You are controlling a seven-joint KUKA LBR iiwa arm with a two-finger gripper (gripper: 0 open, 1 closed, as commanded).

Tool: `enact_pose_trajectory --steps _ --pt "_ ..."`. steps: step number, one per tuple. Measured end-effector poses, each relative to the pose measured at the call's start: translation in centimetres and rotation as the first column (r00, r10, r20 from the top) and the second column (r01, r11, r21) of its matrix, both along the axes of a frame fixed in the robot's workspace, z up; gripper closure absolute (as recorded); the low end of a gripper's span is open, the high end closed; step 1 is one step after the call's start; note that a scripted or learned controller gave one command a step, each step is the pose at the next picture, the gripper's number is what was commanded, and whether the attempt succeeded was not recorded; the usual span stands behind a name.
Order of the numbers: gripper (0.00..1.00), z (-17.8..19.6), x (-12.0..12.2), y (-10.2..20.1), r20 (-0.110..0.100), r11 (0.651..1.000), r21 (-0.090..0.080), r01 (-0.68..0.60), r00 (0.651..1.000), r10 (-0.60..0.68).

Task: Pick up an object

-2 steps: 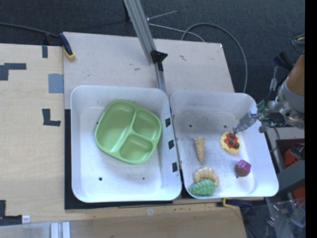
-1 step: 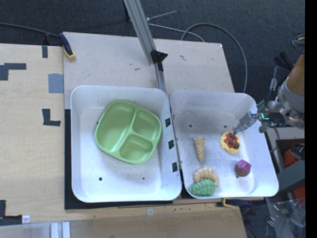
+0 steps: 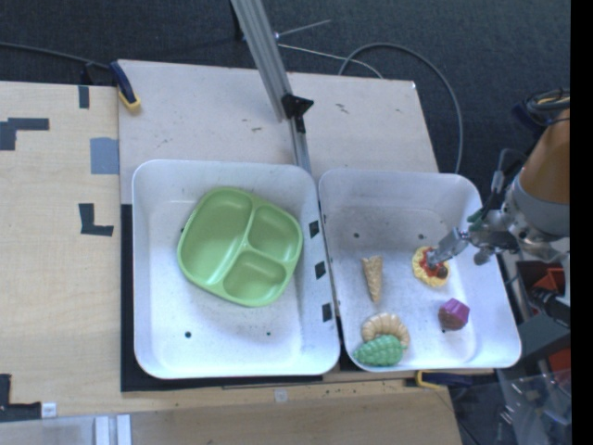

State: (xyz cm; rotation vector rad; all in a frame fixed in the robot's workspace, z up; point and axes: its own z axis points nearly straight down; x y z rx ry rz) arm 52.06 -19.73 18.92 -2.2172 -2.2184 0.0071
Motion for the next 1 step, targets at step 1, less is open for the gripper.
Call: enact_pose_trajectory --steps 1 --pt "0.00 -4.87 -0.71 -0.62 0.000 1.000 0.000 0.000 1.000 0.000"
